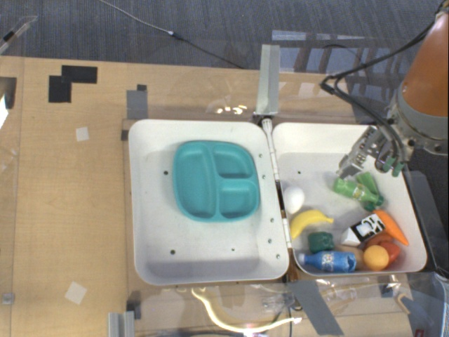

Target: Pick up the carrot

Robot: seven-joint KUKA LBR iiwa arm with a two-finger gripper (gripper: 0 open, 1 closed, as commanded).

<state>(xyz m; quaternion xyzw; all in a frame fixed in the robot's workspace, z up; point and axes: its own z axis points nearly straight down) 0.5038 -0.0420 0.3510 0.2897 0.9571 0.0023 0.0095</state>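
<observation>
Hovering with fingers spread above the green toy (359, 188), the hand (370, 156) is carrying nothing. The carrot (391, 226) is lying nearer the right bin's (309, 142) corner, crowded; descending here risks grabbing the green piece instead.

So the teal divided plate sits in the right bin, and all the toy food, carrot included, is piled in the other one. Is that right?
Not quite. The camera view shows the teal divided plate in the left bin, not the right. The toy food, the carrot included, is piled in the other one, the right bin, as you said.
</observation>
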